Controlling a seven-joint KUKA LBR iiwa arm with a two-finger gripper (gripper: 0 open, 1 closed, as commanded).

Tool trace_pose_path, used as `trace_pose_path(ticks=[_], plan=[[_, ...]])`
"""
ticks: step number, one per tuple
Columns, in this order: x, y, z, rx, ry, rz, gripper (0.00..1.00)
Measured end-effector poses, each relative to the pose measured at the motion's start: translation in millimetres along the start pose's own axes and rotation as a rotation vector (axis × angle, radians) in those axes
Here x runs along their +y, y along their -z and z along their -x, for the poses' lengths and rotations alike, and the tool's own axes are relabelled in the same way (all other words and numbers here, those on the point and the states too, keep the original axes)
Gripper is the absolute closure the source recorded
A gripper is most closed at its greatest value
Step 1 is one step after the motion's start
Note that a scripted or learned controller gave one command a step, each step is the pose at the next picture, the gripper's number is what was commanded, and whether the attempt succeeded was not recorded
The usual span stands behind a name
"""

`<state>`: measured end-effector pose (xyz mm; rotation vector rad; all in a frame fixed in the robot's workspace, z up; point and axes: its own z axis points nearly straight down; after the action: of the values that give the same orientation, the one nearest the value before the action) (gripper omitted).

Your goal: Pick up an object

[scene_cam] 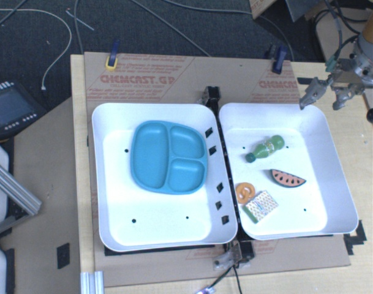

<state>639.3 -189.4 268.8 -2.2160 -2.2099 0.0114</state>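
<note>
So my jaws (pixel 326 97) hang spread, nothing between them, above the right bin's (pixel 333 182) far right corner. Inside it: glossy green bottle (pixel 265 149), flat watermelon slice (pixel 288 178), orange pretzel (pixel 245 192), crinkly checked packet (pixel 261 205). Left bin (pixel 113 213) holds a smooth blue divided plate (pixel 169 157). Plywood counter (pixel 82 133) beneath.

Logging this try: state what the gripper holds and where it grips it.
Nothing is held. The gripper hangs open above the right bin's far corner, apart from the green bottle and watermelon slice.
</note>
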Motion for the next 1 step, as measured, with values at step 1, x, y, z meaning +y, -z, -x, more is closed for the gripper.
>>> trace_pose_path(ticks=[1], plan=[[2.1, 8.5, -0.8, -0.003, 0.003, 0.014, 0.0]])
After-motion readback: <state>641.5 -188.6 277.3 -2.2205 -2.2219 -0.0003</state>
